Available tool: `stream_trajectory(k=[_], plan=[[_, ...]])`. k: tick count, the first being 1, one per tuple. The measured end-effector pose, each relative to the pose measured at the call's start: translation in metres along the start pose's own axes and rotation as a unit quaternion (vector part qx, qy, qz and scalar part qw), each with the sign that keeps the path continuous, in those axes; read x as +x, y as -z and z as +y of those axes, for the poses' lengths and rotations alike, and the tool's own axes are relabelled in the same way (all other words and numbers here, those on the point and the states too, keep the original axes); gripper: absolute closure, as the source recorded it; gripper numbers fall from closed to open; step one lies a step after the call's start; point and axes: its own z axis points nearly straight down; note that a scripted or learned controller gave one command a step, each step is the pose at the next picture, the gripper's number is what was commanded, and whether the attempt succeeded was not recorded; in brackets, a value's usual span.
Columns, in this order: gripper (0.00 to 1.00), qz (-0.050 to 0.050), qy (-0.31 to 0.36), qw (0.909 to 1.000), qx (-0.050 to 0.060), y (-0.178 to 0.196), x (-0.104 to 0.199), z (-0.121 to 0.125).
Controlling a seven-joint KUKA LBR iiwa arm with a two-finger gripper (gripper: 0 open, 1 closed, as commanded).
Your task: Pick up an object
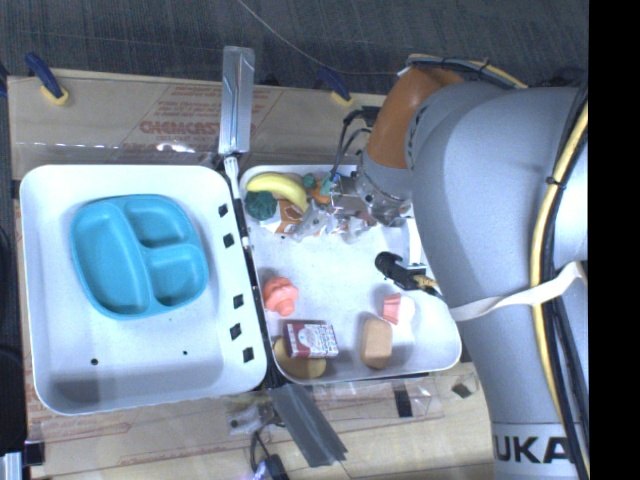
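Observation:
My gripper (340,220) is low over the back of the right bin (335,273), under the orange wrist band. It hangs just right of a yellow banana (273,184), a dark green piece (261,206) and a small orange item (292,211). The clutter hides whether anything is between its jaws. Nearer the front lie a salmon-pink toy (281,295), a red box (312,340) resting on a tan disc (300,367), a brown block (377,342) and a pink-and-white piece (394,309).
The left bin (130,363) holds a blue divided plate (140,253). The grey arm covers the right bin's right side. A metal bar (236,98) stands at the back between the bins. The bench edge has blue clamps (45,76).

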Motion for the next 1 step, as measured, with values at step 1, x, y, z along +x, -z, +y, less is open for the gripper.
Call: stream_trajectory(k=[1], plan=[[0.00,-0.008,0.089,0.9957,-0.025,0.0637,-0.0504,0.0154]])
